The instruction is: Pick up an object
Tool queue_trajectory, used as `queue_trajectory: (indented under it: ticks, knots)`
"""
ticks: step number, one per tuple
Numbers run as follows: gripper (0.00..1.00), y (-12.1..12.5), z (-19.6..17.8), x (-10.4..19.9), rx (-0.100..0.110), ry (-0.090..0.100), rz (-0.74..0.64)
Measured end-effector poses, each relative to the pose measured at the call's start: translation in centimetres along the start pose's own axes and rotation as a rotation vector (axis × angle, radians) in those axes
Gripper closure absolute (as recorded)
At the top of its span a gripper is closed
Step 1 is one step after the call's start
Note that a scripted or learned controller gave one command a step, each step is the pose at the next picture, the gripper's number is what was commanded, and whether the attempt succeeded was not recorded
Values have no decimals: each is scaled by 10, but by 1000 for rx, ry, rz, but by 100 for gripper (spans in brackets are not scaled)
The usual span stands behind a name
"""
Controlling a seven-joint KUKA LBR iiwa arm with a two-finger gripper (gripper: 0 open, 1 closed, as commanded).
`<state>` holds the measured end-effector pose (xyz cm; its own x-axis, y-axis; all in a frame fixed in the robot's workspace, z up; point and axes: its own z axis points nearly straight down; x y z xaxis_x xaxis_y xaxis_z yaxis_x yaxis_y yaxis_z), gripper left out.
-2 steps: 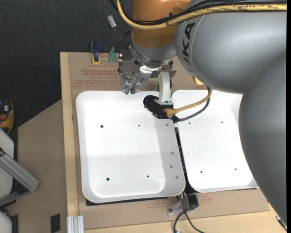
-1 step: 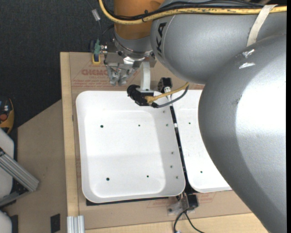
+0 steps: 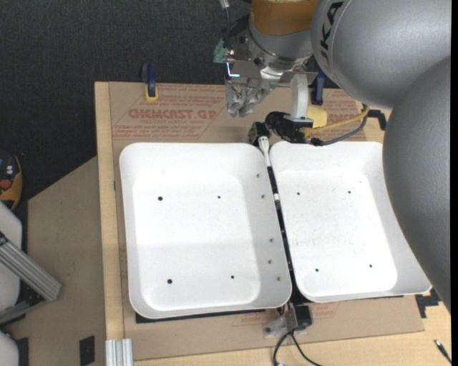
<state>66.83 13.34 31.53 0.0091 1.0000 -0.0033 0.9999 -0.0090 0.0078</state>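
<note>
Top centre of the frame, my gripper (image 3: pixel 241 100) hangs past the far rim of the white bins (image 3: pixel 186 148). Can't tell if it's spread or closed, or where an object sits, so handling's guesswork.

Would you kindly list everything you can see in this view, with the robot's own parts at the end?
left bin: one, white, on the board, the view's left
right bin: one, white, right beside it
dots: four in each bin floor, black
board: one, brown with red lettering, under both bins
clamps: two, blue, at the board's far edge; the second is partly hidden
metal rail: one, silver, lower left, off the board
cable: one, black, at the board's near edge between the bins
floor: dark, around the board
gripper: one, grey, over the board just beyond the bins' far edge
arm: one, grey with an orange band, entering from the right
</note>
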Motion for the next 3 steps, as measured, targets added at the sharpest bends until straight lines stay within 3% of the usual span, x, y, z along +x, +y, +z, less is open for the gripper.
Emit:
queue_trajectory:
  ticks: [1, 2, 3]
  knots:
    - [100, -5, 70, 67, 16, 4, -14]
    - [100, -1, 5, 44, -1, 5, -8]
    - [100, -6, 90, 94, 18, 2, -13]
